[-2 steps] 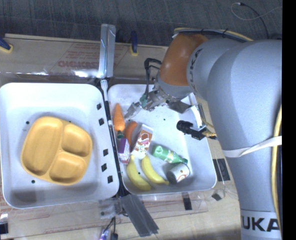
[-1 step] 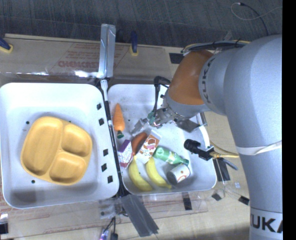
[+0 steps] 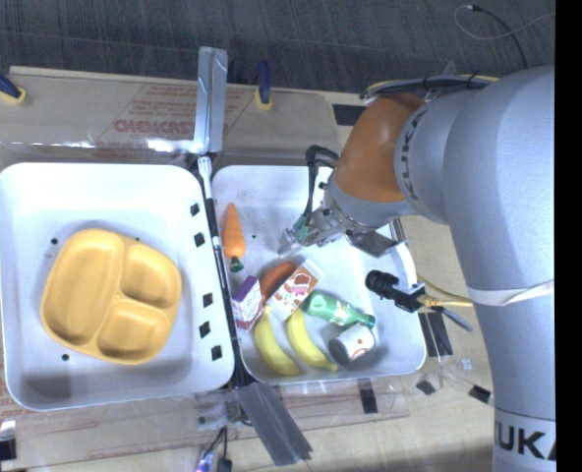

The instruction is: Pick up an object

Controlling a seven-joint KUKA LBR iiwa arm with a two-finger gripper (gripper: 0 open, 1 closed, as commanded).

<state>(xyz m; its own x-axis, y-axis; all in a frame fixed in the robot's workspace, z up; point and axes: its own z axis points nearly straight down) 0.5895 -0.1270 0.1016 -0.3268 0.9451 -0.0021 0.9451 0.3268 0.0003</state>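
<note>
The right bin [image 3: 271, 180] holds an orange carrot [image 3: 233, 234] along its left wall. Toward the front lie a purple packet [image 3: 246, 303], a small printed carton [image 3: 293, 288], two yellow bananas [image 3: 289, 340], a green bottle [image 3: 336, 311] and a small can [image 3: 353, 342]. My gripper [image 3: 306, 229] hangs low over the middle of this bin, to the right of the carrot and just behind the carton. Nothing is visibly held in it. The wrist covers the bin's back right part.
The left bin [image 3: 16, 195] holds a yellow divided plate [image 3: 112, 293]. A metal bracket [image 3: 210, 96] rises between the bins at the back. The arm's grey body fills the right side above the bench.
</note>
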